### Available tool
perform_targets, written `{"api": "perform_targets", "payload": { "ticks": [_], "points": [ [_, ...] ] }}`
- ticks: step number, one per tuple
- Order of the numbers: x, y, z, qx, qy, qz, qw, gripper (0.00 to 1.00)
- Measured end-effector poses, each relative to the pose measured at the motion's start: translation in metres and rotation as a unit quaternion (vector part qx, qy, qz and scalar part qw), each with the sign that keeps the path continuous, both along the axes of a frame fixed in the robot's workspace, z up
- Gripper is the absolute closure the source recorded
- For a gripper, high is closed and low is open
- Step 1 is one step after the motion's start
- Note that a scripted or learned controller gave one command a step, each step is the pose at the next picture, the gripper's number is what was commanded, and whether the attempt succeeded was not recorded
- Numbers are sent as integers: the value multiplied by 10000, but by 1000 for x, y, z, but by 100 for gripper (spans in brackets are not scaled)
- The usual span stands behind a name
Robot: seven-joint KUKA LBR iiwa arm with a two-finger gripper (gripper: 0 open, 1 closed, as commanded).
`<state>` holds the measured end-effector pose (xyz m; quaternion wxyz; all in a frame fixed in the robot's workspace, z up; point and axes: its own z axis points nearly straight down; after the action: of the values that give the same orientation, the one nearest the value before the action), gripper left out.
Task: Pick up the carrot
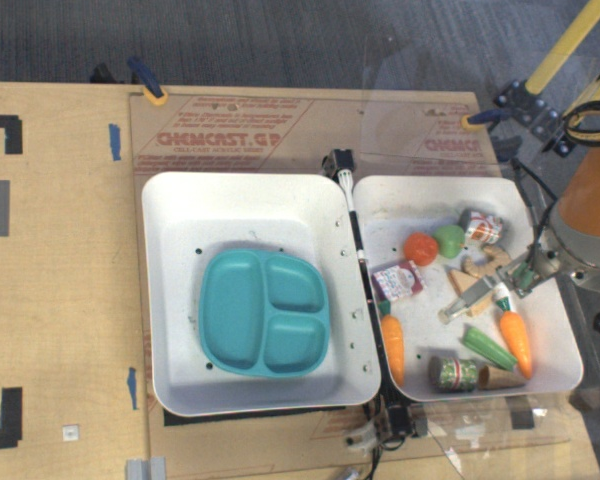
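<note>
Hovering gripper [480,301] over right bin [560,368], finger state indiscernible; carrot [515,338] lies just beside; second carrot [392,345] near left wall

Teal divided plate [263,313] in left bin [170,268]; tomato [420,248], lime [450,240] in right bin [400,196].

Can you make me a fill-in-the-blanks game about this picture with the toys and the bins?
1. The teal plastic divided plate lies in the ____ white bin.
2. The plate has ____ compartments.
3. The round red toy tomato touches a round ____ toy.
4. Two orange toy carrots lie in the ____ white bin.

Missing words: left; three; green; right
</note>
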<state>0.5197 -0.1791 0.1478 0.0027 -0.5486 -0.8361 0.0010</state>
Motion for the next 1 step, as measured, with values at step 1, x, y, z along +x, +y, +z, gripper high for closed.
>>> {"api": "perform_targets", "payload": {
  "ticks": [1],
  "points": [
    [-3, -8, -38, 123, -44, 7, 9999, 0]
  ]
}}
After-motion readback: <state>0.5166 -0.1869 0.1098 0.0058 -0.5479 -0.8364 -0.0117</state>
